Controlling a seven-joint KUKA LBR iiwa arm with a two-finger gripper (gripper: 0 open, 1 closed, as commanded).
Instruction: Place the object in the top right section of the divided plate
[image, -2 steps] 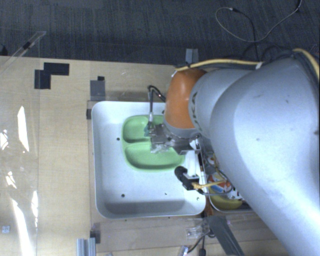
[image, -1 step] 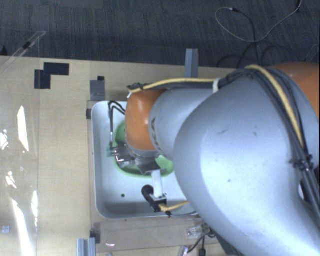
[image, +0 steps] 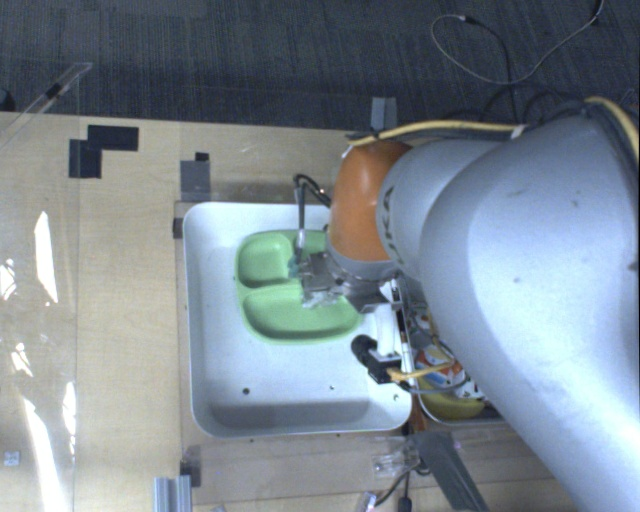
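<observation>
We see a white bin (image: 215, 330) holding a green divided plate (image: 290, 318). The end effector (image: 318, 285) hangs over the plate's 3 o'clock side; we cannot tell its state. The arm (image: 500, 270) hides the object, so we cannot place it.

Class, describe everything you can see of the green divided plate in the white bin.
The green divided plate looks like smooth, light green plastic with rounded corners and raised ridges splitting it into sections. It lies flat on the floor of the left white bin, toward the far right part. The arm's wrist hangs over its right side, hiding that part; the sections that show hold nothing.
</observation>
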